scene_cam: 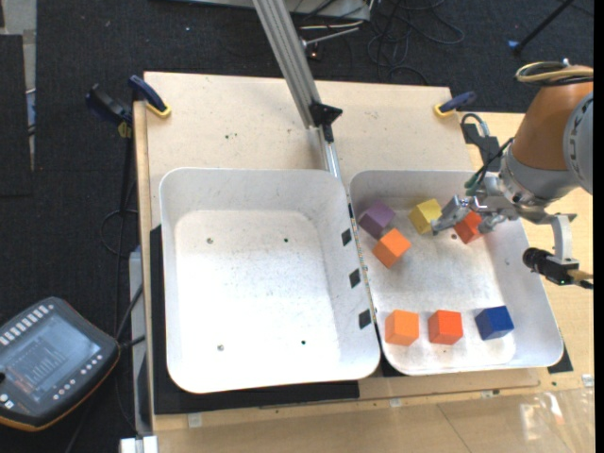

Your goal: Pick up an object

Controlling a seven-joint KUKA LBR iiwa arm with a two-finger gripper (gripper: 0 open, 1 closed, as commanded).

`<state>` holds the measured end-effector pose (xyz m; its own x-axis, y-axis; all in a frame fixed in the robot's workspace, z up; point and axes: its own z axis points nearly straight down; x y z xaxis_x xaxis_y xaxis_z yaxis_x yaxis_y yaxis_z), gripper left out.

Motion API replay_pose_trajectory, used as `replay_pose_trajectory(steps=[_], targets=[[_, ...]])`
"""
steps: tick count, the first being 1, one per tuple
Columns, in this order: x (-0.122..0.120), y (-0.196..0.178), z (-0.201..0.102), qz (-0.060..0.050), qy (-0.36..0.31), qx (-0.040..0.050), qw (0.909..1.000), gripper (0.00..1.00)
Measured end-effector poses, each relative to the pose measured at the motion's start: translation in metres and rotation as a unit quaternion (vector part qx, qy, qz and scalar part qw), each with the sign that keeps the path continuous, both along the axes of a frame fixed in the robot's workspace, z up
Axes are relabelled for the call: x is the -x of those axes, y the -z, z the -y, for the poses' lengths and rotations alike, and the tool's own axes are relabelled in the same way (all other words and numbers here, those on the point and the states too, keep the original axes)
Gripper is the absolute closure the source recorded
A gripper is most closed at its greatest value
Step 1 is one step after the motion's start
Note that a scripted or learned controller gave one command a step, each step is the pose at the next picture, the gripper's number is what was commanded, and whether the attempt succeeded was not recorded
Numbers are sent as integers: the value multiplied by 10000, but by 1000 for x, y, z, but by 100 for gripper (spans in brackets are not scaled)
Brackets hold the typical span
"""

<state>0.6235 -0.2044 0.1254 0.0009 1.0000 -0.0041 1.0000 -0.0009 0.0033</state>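
End effector (460, 217) low in right bin (528, 281), near far edge, clamped on red cube (468, 226). Lift not yet done.

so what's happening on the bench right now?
The arm's tool is down in the right bin, at a red block near the bin's far side; whether it has a grip on the block can't be told. A yellow block sits just beside it, with a purple block and an orange block further left. Along the near edge are another orange block, a red-orange block and a blue block.
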Motion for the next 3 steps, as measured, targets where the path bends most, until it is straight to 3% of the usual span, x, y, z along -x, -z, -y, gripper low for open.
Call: replay_pose_trajectory(steps=[1,2,3], targets=[[-4,5,1,71,-7,14,10000,0],[-5,-4,1,82,-10,26,10000,100],[-9,-68,-2,25,-20,-7,10000,100]])
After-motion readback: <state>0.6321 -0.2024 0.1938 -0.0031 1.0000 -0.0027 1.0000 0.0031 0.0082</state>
